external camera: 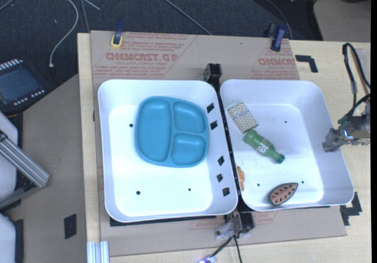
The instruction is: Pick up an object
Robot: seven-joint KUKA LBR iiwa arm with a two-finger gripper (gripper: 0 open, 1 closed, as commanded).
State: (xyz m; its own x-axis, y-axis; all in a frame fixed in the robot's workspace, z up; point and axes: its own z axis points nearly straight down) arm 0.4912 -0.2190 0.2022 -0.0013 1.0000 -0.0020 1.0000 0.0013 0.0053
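Listing from largest down: the table (153, 50), a cardboard-topped surface, carries two white bins side by side. The left bin (118, 197) holds a blue plate (172, 131) with three compartments, lying flat near the bin's middle. The right bin (306, 97) holds three small candidates for the pick: a green bottle (263, 146) lying on its side near the bin's centre, a patterned packet (242, 116) just beside the bottle's upper end, and a brown oval piece (283, 193) well apart from both, near the front wall. The gripper (340, 136) sits at the right bin's right rim, well apart from every item; how far the jaws stand open cannot be told at this size, and nothing is seen between them. Risks, as judged: the bottle, being round, may roll away under a closing grasp; the packet lies flat and may slip beneath the jaws; bottle and packet sit close enough that a descent on one could nudge the other; the brown piece near the wall leaves little clearance, so the jaws could strike the bin.
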